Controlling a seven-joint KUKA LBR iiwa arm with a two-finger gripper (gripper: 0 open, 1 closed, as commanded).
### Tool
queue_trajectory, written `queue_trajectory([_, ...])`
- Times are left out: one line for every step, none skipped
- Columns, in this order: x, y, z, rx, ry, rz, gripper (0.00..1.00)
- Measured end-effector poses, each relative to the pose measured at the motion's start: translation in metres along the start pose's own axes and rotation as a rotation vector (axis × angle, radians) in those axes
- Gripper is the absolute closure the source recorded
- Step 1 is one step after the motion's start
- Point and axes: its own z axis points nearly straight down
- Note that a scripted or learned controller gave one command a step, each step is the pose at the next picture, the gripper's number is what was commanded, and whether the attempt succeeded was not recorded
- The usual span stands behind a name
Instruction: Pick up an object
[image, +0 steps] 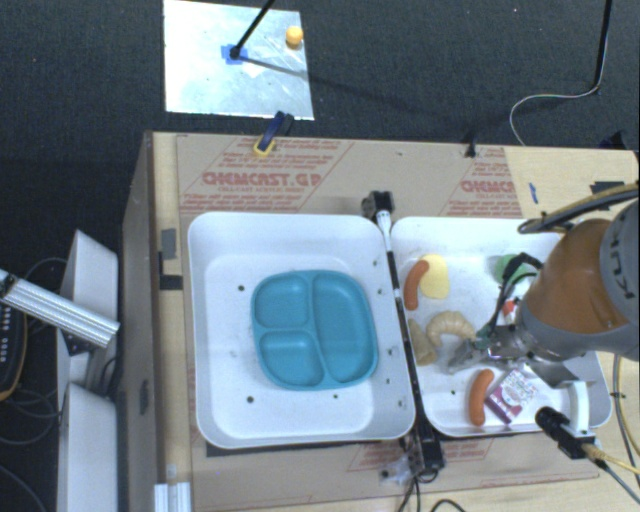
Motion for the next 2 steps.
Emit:
queue_trajectory([0.0006,0.0017,-0.0108,-0.003,0.002,-0.001,1.0])
queue_trajectory([0.0006,0.0016,-0.0108,-0.003,0.002,-0.001,0.0])
